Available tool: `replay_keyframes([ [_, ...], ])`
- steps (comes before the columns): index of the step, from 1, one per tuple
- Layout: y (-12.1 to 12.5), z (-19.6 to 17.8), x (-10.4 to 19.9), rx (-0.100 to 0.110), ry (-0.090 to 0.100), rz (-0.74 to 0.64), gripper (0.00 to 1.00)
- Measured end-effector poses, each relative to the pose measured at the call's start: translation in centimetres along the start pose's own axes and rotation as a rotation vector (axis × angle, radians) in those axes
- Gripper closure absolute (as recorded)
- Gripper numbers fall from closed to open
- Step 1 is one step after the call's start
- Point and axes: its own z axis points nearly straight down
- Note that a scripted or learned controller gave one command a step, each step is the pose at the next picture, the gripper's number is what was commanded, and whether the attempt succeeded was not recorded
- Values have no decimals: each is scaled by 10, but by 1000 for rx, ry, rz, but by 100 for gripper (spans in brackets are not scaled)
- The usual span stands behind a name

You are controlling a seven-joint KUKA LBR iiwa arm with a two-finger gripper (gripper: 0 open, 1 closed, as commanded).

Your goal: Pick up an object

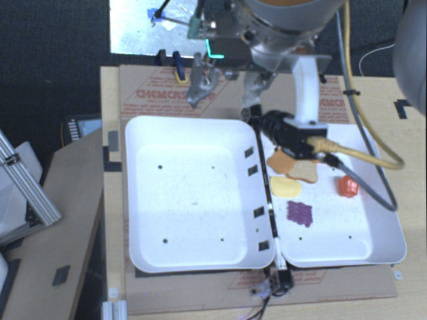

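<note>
Several small items lie in the right bin (pixel 380 245): a tan bread slice (pixel 305 173), an orange-brown piece (pixel 281 162) touching it, a yellow piece (pixel 285 188), a purple grape bunch (pixel 299 213) and a red item (pixel 347 187). My gripper (pixel 224 100) hangs above the back rim of the left bin (pixel 193 199), well clear of the items. Its two grey fingers (pixel 199 85) stand wide apart, open, with nothing between them.
A black fitting with a yellow hose (pixel 353 154) drapes over the back of the right bin, close to the bread. The bins share a divider with black clips (pixel 261 192). Cardboard lies under both bins.
</note>
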Motion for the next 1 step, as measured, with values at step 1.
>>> replay_keyframes([
  [1,0,-11,0,-2,2,-3,100],
])
